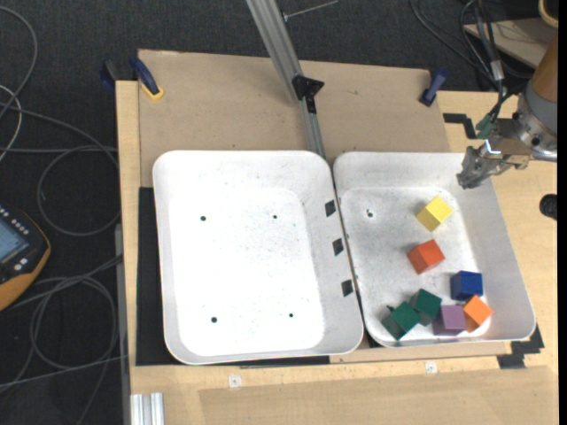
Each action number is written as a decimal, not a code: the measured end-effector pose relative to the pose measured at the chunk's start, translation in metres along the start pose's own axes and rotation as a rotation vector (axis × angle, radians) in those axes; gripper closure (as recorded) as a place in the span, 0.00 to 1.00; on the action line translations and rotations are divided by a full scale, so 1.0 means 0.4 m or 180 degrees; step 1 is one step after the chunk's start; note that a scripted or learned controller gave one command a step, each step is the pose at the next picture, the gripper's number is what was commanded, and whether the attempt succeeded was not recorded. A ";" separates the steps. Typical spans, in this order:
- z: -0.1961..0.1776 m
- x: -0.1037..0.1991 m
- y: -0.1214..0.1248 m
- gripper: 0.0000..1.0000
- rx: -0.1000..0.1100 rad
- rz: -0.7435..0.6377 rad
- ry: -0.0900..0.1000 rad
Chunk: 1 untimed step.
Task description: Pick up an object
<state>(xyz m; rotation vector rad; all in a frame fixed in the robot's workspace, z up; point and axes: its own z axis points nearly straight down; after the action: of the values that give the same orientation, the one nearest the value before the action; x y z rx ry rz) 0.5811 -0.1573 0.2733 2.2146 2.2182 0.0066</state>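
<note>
Gripper (475, 168) hovers over right bin (505, 237) far rim, finger state unclear, nothing held. Yellow cube (435, 212) sits nearest, isolated; best target: center above, descend straight, avoid clustered blocks (438, 312).

A grey arm (542, 104) carries cables and a metallic, dark-tipped gripper (474, 168).

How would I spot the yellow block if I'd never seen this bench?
Look in the right-hand white bin. Near its far end, closest to the claw, sits the yellow block. It stands apart from the other blocks and is the bin's one yellow piece.
</note>
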 end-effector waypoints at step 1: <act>0.005 0.108 0.011 1.00 0.0024 -0.0013 0.0011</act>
<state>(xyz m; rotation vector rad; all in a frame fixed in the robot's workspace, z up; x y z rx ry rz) 0.5855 -0.1141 0.2714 2.2154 2.2284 0.0020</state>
